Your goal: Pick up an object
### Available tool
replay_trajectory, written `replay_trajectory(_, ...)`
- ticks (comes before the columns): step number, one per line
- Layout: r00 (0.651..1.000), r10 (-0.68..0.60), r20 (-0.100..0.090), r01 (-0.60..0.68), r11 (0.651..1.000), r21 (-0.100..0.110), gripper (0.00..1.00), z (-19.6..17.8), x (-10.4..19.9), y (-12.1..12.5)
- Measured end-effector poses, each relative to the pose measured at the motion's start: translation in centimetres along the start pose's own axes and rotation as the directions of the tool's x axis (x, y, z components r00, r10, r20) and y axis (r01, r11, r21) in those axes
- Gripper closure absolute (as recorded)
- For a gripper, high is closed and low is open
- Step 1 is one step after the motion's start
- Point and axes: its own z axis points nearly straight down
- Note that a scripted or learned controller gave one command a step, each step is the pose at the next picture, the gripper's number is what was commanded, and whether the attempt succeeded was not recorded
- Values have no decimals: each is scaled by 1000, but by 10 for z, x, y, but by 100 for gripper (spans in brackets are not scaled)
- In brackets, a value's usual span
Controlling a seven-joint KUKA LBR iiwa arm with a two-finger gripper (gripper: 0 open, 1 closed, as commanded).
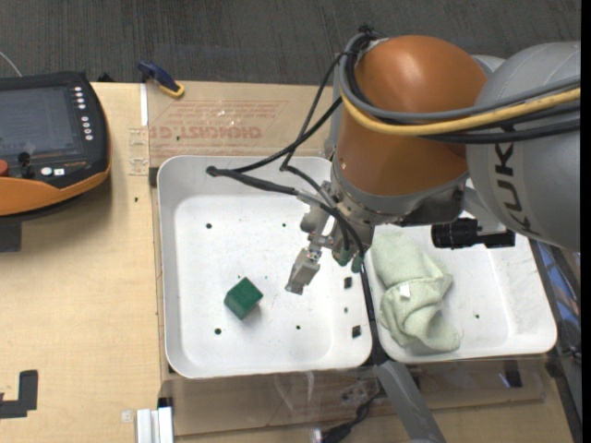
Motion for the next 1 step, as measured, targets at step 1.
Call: replay_trajectory(1, 905, 425, -1, -425, 905, 3, 0, -7, -38, 16)
